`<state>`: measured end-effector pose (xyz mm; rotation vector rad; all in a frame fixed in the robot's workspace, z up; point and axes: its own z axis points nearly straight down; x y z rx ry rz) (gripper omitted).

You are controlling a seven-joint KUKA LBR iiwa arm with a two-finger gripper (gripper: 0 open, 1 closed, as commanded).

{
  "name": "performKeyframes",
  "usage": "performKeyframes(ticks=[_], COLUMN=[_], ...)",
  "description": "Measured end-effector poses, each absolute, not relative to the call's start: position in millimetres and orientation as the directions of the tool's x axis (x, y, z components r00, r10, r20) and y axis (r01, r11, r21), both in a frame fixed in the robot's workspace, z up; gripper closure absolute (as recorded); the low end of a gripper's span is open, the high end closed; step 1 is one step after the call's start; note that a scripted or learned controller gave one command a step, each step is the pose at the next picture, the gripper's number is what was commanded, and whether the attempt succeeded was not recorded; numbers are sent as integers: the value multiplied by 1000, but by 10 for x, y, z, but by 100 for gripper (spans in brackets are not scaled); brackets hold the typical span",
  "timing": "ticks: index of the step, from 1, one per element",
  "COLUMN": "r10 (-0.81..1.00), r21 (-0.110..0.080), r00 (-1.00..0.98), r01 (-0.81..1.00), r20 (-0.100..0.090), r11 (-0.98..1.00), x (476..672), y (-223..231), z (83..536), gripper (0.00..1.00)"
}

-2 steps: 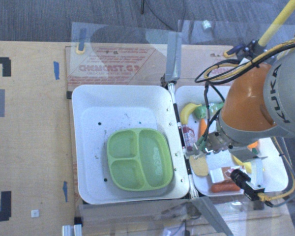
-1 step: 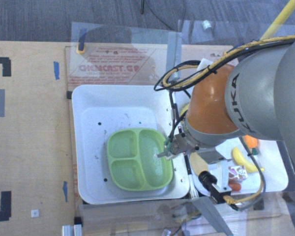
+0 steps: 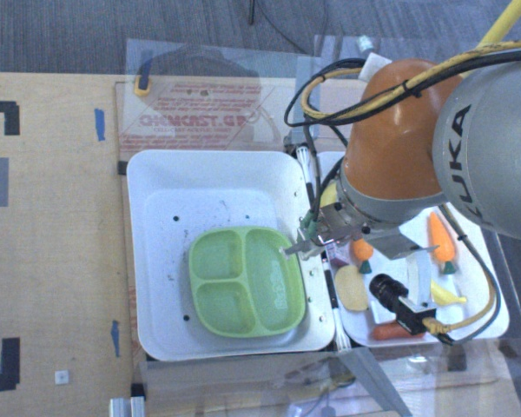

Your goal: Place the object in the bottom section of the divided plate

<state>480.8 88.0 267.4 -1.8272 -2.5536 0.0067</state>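
A green divided plate (image 3: 246, 281) lies in the left white bin (image 3: 156, 189) on the desk (image 3: 52, 233). Beside it, the right bin (image 3: 495, 320) holds toy foods: a pale potato (image 3: 352, 290), two carrots (image 3: 442, 238). Above the bins' shared edge hovers the gripper (image 3: 317, 241); whether it grips anything cannot be told.

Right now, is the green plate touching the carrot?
Apart. The camera view shows the green plate in the left bin and the carrot in the right bin, with both bin walls between them.
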Motion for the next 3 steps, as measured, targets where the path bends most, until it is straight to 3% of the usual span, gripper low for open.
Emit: performKeyframes(ticks=[1,2,3], r10=[931,989,969], r21=[-5,-9,-7], r00=[-365,-146,-247], r01=[931,989,969], r20=[0,0,1], r11=[365,146,247], x=[4802,4793,4799], y=[236,404,-66], z=[2075,1806,1810], gripper=[100,100,100])
